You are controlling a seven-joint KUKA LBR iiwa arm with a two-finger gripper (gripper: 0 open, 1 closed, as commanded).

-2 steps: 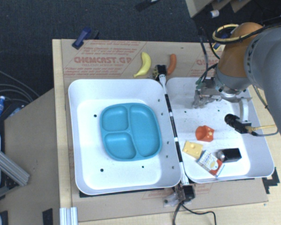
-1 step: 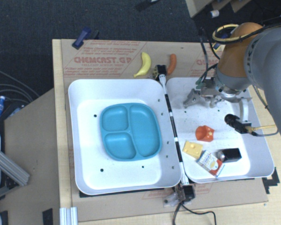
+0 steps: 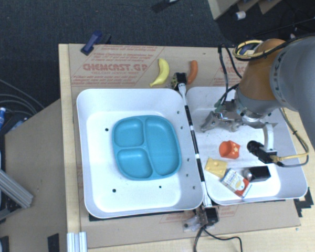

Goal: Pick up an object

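The blue plate lies in the middle of the left bin and is taken here as the reference. To the right of the plate, just across the wall between the bins, a yellow wedge lies in the right bin. The gripper hangs right of the plate and more to the far side, over bare floor of that bin. Nothing is seen in it, and whether the claw is wide or narrow cannot be told from this angle.

A small orange piece lies right of the plate, level with its middle and apart from the wedge. It seems the best thing to pick. A white and red packet lies right of the plate's near edge, very close to the wedge.

To do the step well, the arm should probably come toward the near side until it is centred over the orange piece, then go straight down. The wedge and packet lie close together, so it should keep away from them. The piece looks small and may slip.
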